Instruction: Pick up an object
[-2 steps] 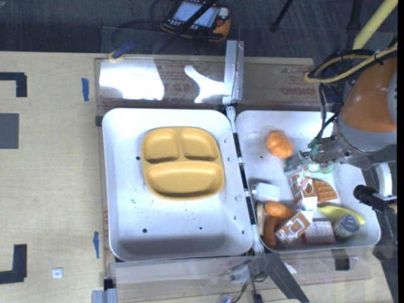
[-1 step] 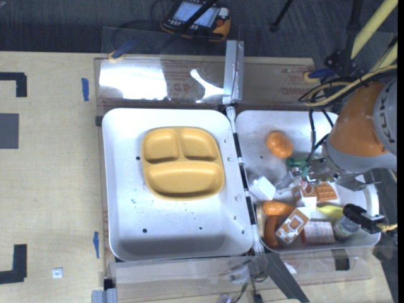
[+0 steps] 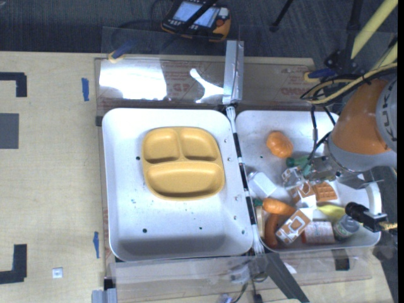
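Note:
The right bin holds a heap of small items. An orange round toy lies toward its back. A carrot-like orange piece and a white block sit near its left wall. Orange-and-white cartons and a bottle crowd the front. The arm's orange band hangs over the bin's right side. My gripper is low among the items, beside a small green piece and just above a carton. I see nothing clearly held.
The left bin carries a yellow divided plate toward its back. A metal divider stands behind the seam between the bins. Cables hang at the back right. A handheld pendant lies beyond the bench.

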### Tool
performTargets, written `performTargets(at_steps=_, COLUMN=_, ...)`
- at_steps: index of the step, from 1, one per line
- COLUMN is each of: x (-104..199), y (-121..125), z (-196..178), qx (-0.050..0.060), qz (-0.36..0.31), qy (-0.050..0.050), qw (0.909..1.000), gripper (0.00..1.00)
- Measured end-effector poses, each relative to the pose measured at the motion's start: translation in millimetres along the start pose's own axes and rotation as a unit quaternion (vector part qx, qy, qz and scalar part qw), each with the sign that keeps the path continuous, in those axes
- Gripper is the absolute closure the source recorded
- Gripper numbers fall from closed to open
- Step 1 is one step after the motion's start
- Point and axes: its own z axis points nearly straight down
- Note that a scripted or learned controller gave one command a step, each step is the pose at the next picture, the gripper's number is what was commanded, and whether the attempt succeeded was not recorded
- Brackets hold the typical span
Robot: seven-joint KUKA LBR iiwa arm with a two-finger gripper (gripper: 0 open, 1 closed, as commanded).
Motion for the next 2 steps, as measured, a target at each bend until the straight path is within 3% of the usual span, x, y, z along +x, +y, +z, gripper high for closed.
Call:
performTargets(at_steps=1, x=0, y=0, z=-9, qx=-0.001, qz=0.0, qy=-0.001, qw=1.0, gripper=1.0)
performTargets(at_steps=2, x=52, y=27, z=-110, qx=0.001, qz=-0.06, qy=0.001, qw=0.9982, gripper=1.0)
